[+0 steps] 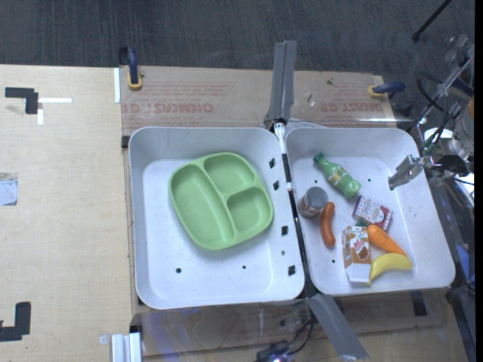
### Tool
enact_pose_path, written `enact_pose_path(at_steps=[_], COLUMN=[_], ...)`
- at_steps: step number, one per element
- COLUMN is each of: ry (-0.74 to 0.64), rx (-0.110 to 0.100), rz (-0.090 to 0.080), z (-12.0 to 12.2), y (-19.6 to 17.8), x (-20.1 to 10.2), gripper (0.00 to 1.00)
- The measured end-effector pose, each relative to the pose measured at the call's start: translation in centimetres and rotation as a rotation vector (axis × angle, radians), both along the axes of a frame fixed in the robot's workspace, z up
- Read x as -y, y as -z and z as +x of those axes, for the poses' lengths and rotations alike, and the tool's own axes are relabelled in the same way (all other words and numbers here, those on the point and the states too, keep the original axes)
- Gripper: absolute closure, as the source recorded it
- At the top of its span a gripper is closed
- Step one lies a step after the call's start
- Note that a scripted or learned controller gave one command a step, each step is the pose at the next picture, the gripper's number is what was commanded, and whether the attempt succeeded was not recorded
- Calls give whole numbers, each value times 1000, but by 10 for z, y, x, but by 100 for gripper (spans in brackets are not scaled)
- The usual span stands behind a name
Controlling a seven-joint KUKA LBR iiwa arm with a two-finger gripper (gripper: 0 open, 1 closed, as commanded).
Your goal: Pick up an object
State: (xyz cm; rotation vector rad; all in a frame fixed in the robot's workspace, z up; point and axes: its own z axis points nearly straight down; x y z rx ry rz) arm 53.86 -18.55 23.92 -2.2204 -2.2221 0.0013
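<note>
- Gripper (407, 171) hovers at the right bin's (441, 274) right edge; grasp state cannot be told.
- Approach step: nearest candidates, green bottle (337, 176) and red packet (373, 212), lie mid-bin, requiring inward reach and descent.

Green divided plate (221, 200) in left bin (143, 225) — bottle (337, 176), sausage (327, 225), banana (390, 265) in right bin (441, 255).

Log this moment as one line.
gripper: above right bin edge | holding: nothing seen | green plate: left bin
</note>
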Motion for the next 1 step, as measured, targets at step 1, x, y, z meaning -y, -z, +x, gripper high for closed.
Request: enact_pose_path(at_steps=[1], ry=[-130], rx=[1], rz=[0], z=[-27], y=[147], x=[23], gripper=[0])
